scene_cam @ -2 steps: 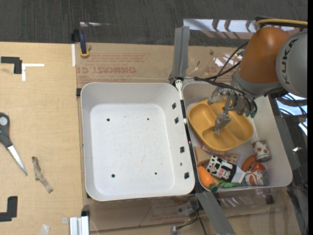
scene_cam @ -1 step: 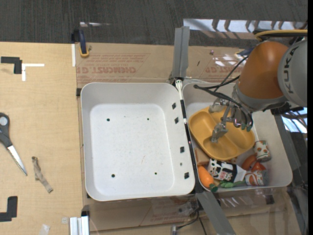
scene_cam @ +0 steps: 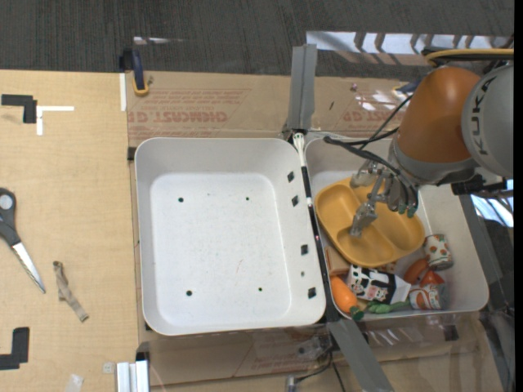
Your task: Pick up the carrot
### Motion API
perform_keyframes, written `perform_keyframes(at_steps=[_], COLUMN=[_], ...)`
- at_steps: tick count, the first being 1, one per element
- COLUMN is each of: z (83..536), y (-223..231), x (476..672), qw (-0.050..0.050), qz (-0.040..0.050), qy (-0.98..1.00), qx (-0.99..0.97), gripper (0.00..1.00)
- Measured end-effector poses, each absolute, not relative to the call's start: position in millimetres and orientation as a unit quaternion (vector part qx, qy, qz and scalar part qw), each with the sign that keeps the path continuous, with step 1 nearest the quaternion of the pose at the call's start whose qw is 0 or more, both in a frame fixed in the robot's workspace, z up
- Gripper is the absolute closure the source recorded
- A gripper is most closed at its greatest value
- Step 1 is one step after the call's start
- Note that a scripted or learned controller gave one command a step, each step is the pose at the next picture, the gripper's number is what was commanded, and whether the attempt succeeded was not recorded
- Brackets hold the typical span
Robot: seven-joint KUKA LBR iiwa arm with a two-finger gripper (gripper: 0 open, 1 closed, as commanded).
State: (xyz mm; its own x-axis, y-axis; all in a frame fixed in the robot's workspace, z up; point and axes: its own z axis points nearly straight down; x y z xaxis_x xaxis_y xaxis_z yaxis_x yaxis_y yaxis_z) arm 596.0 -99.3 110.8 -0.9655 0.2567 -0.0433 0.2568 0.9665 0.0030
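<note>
The carrot (scene_cam: 343, 294) is orange with a green leafy end (scene_cam: 382, 307) and lies at the front left corner of the right bin (scene_cam: 476, 300). My gripper (scene_cam: 360, 224) hangs over a yellow divided plate (scene_cam: 372, 227) in the middle of that bin, well behind the carrot. Its thin fingers point down toward the plate's surface with nothing between them. The grey arm with its orange band (scene_cam: 437, 109) comes in from the upper right.
Beside the carrot sit a black-and-white cow-patterned toy (scene_cam: 372, 284), a red and white object (scene_cam: 426, 294) and a small printed cup (scene_cam: 439, 251). The left bin (scene_cam: 216, 235) stands alongside. Scissors (scene_cam: 16, 239) lie on the bench at far left.
</note>
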Motion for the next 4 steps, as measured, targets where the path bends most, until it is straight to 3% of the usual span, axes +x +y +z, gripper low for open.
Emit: perform_keyframes(at_steps=[2,3,4], z=[101,101,100], y=[-101,-101,-101], x=[587.1,594.0,613.7], qw=[0.009,0.009,0.007], qz=[-0.0012,-0.0042,-0.0016], qy=[0.971,0.979,0.973], qx=[0.237,0.205,0.230], gripper=[0.00,0.00,0.00])
